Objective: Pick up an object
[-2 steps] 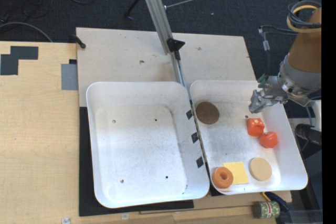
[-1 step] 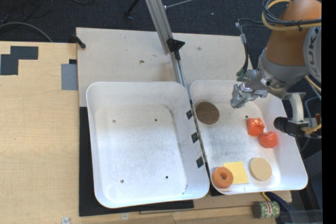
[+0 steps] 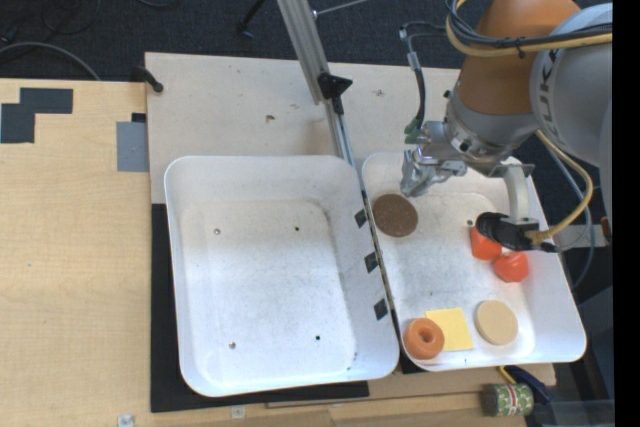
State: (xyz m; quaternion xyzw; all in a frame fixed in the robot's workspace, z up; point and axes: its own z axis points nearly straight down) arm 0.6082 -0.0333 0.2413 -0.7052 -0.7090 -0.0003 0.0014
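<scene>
Bins sit side by side mid-frame: the left bin (image 3: 260, 275) to the left of centre, the right bin (image 3: 440, 265) holding all the small pieces. Against the right bin's upper left wall lies a brown disc (image 3: 395, 215), flat, round, with no long axis to speak of and no particular heading. It looks light and stiff, probably a little rough, so it should not slip; being so low, it likely wants taking across its rim from above. Lower down lie an orange ring (image 3: 425, 339), touching a yellow square (image 3: 451, 328), then a tan disc (image 3: 496, 322). Right of centre are two red-orange pieces (image 3: 498, 255). The gripper (image 3: 422, 177) hangs just above and right of the brown disc; whether it is spread or closed I cannot tell, and nothing is visibly in its grasp.
</scene>
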